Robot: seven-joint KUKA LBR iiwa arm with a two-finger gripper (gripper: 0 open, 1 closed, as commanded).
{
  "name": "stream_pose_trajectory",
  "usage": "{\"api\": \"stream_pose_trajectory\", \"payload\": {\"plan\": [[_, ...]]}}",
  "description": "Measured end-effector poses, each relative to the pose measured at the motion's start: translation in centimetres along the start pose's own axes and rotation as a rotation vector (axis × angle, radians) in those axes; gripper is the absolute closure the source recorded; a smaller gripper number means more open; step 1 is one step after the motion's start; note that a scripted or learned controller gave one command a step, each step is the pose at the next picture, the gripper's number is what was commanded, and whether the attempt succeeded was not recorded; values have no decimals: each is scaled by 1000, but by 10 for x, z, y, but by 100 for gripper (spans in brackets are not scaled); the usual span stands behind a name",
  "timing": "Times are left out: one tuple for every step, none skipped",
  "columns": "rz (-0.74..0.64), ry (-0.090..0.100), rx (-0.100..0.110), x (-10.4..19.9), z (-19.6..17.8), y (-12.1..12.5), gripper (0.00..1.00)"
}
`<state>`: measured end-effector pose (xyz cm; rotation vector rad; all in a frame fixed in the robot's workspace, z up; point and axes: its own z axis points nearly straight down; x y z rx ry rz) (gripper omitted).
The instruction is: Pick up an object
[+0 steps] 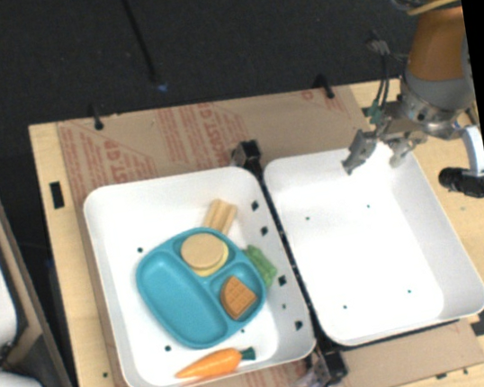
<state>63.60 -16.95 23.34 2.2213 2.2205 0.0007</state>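
Note:
The left bin (pixel 111 227) holds a blue divided tray (pixel 173 304) with a round beige biscuit (pixel 205 251) and a brown waffle piece (pixel 238 296) in its compartments. A tan wooden block (pixel 220 214) lies just beyond the tray, and a green piece (pixel 263 265) sits at the tray's right side. An orange carrot (pixel 214 363) lies along the bin's front wall. My gripper (pixel 375 151) hangs open over the far edge of the right bin (pixel 369 250), with nothing between its fingers, well away from all the objects.
The grey arm with its orange band (pixel 436 39) comes in from the upper right. Both bins rest on a cardboard-covered bench (pixel 169 136). A black clip (pixel 247 153) sits where the bins meet at the back.

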Motion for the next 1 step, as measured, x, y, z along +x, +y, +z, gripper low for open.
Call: {"api": "stream_pose_trajectory", "payload": {"plan": [[3, -1, 1, -44, 9, -12, 0]]}}
